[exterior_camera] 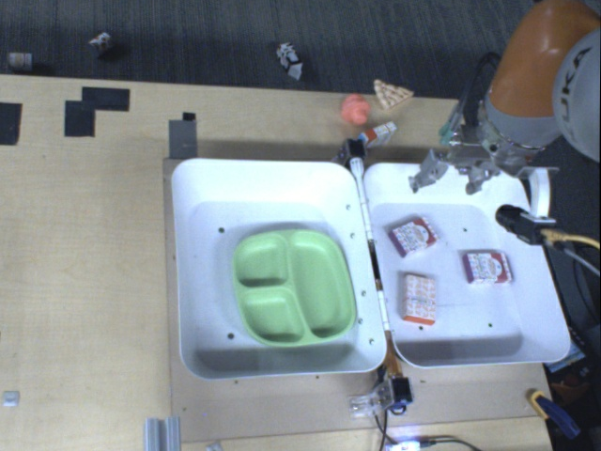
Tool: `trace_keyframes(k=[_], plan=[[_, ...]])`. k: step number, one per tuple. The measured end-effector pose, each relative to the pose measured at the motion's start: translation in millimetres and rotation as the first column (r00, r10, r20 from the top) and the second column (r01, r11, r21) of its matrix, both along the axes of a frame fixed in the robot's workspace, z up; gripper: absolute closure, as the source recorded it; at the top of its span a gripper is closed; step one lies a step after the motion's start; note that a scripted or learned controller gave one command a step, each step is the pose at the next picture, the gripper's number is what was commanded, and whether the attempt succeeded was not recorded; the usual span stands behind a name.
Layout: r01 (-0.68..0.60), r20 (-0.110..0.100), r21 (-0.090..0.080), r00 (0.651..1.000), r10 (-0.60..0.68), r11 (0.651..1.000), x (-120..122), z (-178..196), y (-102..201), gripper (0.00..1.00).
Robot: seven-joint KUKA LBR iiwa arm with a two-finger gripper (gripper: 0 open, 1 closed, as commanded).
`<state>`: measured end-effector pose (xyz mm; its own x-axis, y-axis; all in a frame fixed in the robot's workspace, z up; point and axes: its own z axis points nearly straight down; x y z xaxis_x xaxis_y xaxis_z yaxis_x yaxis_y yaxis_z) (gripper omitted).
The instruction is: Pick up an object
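Observation:
Three small flat packets lie in the right bin (526, 346): one at the upper left (412, 236), one to the right (486, 268), and one nearer the front (420, 298). They are white with red and purple print. My gripper (451, 178) hangs over the bin's far edge, above and behind the packets, fingers spread apart with nothing between them.
The left bin (202, 252) holds a green three-compartment tray (291, 286). Behind the bins on the bench lie a pink ball (355, 109), a pizza-slice toy (392, 94) and a small red and white tube (377, 135). A grey bracket (183, 137) stands at the left bin's far corner.

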<state>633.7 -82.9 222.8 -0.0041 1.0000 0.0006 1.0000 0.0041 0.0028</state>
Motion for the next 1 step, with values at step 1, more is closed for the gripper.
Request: trace_keyframes(k=[1], plan=[[0.001,0.0,-0.001,1.0,-0.001,1.0,-96.9,-136.4,-18.8,0.0]])
